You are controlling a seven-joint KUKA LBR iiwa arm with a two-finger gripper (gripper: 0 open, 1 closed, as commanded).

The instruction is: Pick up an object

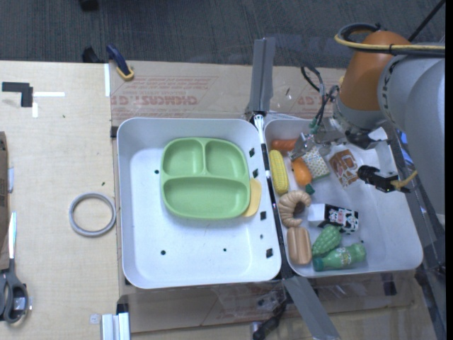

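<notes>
Toys crowd the right bin's [396,257] left side; its right floor lies open.

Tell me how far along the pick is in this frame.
Done: the arm has reached over the right bin, with the gripper low among the toys at the back, by the orange piece. In hand: nothing visibly lifted. Left: the grasp and the lift. The corn, donut and green bottle lie untouched.

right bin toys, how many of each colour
Counting what can be told apart in the right white bin:
Green: 2, bumpy green toy, green bottle
Yellow: 1, corn cob
Orange: 2, carrot-like piece, piece at the back
Tan: 2, pretzel-like ring, hot dog
Black and white: 1, small carton
Total: 8
</notes>
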